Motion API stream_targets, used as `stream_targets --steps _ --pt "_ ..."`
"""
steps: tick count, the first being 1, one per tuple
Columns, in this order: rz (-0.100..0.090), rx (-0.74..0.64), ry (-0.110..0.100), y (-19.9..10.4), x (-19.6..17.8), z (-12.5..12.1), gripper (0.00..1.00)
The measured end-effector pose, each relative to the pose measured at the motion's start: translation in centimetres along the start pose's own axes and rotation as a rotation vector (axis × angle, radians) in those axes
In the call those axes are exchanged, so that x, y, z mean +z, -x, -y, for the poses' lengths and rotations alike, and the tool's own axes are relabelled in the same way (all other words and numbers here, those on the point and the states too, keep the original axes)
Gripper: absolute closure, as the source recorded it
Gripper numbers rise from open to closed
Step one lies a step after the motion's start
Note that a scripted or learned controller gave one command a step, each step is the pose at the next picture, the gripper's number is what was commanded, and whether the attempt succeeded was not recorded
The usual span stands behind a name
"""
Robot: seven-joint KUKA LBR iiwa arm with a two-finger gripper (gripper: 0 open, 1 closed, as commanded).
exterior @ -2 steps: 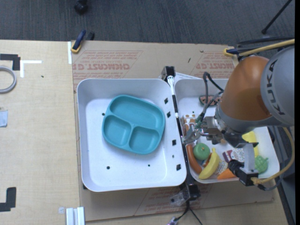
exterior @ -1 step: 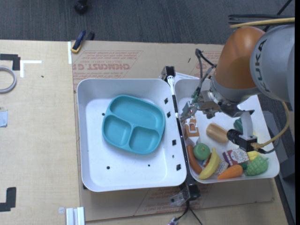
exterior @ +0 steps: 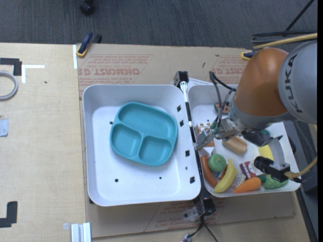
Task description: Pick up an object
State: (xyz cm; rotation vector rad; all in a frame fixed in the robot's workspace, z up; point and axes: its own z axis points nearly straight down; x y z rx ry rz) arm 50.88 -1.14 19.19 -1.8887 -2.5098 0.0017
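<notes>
Grey arm reaching over the right bin. Teal divided plate lying in the bin left of it. Banana, carrot, tan block, green apple inside the right bin. Gripper low at its left side; opening and hold cannot be told.

Two bins sit side by side on the bench. The left bin holds a divided plate near its middle. In the right bin, an apple lies just left of a banana, with a carrot to the right and a block behind them. The arm hangs over that bin's back half.
</notes>
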Motion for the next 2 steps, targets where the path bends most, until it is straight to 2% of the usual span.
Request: stream_targets --steps 1,2 --pt "0.000 -0.068 0.001 -0.04 -0.02 -4.80 0.00" --pt "0.002 -0.067 0.003 0.05 -0.97 -4.85 1.00"
